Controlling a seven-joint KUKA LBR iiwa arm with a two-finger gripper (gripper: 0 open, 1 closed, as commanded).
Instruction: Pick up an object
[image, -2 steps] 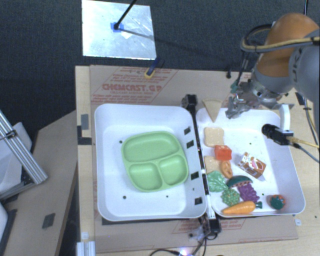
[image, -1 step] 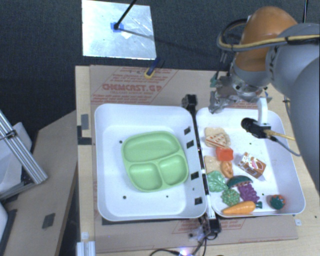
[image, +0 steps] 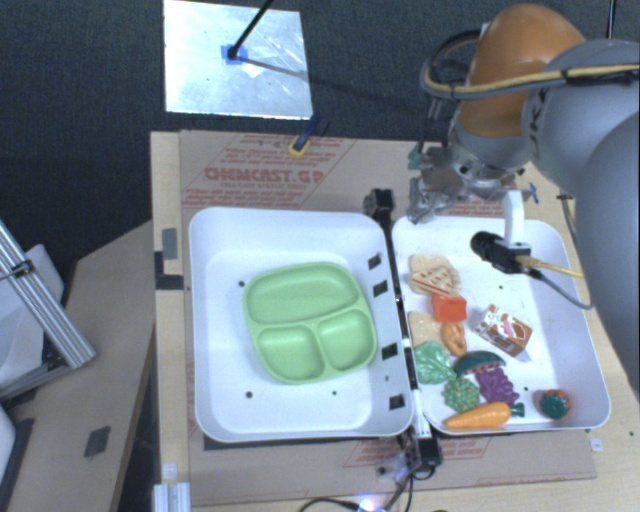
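The pincer (image: 425, 205), state indeterminate, hangs above the right bin (image: 580, 330); the crowded toy food (image: 470, 365) risks a slipped grasp.

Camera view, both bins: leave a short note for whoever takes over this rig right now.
Gripper: above the far left corner of the right bin, nothing seen between its fingers.
Objects: toy foods lie in the right bin, among them a carrot, purple grapes, a red block and a small box. The left bin holds a green divided tray.
Done: nothing picked up yet.
Left: lower onto one object, grasp it, lift.
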